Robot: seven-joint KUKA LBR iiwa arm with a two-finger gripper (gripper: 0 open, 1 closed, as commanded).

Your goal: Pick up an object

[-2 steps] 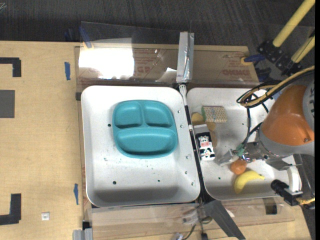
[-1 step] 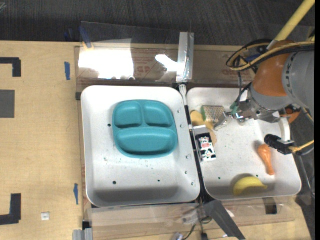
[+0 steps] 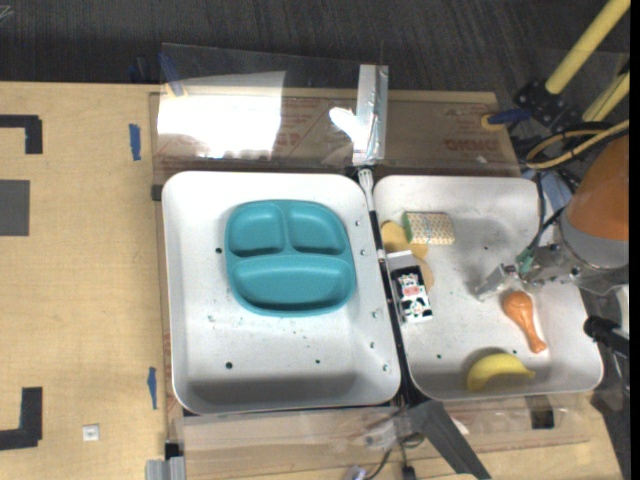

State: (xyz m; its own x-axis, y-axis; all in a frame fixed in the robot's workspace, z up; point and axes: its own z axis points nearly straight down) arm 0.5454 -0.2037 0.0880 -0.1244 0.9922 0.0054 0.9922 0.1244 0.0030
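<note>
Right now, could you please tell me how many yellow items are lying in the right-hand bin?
2: a yellow banana-like piece near the front edge of the right bin, and a smaller yellow item against its left wall. The arm could be hiding more at the right.

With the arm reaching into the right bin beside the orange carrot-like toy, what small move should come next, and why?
Probably lower the pincer a little toward the orange toy just below it in the right bin. In the camera view nothing sits between its tips, and that toy is the closest object; the yellow banana lies farther along the near wall.
</note>
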